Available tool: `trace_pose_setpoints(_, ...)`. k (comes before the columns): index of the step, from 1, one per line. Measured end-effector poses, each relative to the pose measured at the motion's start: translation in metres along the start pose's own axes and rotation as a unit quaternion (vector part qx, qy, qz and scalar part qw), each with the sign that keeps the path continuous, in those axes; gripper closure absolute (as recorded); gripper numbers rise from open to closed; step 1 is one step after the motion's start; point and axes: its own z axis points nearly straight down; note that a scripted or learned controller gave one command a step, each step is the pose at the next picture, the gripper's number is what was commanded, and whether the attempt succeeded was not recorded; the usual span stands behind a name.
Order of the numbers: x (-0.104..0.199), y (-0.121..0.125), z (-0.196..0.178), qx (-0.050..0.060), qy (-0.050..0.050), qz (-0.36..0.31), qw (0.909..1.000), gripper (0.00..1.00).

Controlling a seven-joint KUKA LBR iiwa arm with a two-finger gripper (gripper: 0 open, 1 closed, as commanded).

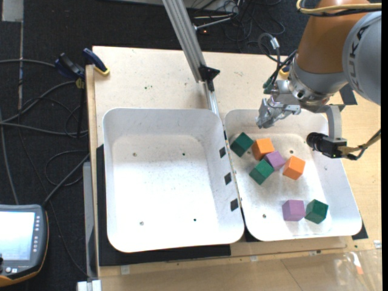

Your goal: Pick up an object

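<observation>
Gripper [267, 121]: hung above the far end of the right bin [339, 223], nothing seen between the fingertips; their spread cannot be told from this slant; seven blocks lie in that bin; nearest are the green block [242, 144] and orange block [263, 148], set just below and toward the near side of the gripper; a short downward, nearward reach is judged needed; left bin [115, 162] lies well apart.

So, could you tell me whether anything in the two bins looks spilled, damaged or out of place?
Nothing stands out. Seven small blocks lie loose in the right bin, none spilled over its rim, and the gripper hangs above that bin's far edge.
</observation>
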Motion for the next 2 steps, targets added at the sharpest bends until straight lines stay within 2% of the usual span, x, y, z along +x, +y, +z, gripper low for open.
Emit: trace_pose_setpoints(2,0.087,-0.04,0.013,0.001,0.0,0.0,1.0,1.0)
